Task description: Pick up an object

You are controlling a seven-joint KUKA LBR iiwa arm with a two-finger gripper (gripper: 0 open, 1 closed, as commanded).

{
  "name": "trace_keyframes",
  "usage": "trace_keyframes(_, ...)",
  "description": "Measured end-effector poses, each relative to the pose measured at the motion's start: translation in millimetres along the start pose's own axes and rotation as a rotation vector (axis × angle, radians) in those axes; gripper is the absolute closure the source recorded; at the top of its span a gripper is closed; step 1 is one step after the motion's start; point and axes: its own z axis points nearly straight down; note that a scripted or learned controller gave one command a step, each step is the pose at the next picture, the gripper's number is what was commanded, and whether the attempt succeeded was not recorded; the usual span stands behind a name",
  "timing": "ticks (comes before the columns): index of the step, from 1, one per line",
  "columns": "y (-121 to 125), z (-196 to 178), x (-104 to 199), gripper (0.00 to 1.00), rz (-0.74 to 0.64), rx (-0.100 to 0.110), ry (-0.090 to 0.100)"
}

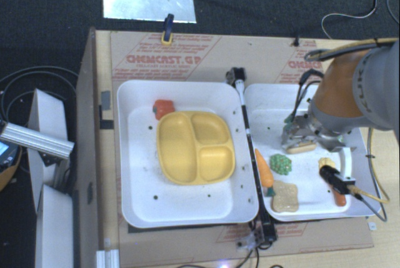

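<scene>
Bench [187, 51] was topped with a printed brown sheet and carried two shallow white bins side by side, touching along the middle: left bin [134, 154] and right bin [265, 104], with a small yellow-and-black clamp [167, 29] at the sheet's far edge.

A grey arm [378, 82] with an orange band, black cables looping near its metallic tool [299, 135].

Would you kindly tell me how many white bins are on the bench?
2. The left bin holds a yellow divided plate; the right bin holds small food items, with the arm reaching in.
</scene>
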Motion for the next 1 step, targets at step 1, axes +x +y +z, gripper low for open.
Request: trace_keyframes(1,-0.1,0.2,0.2,0.00,-0.001,0.000,0.000)
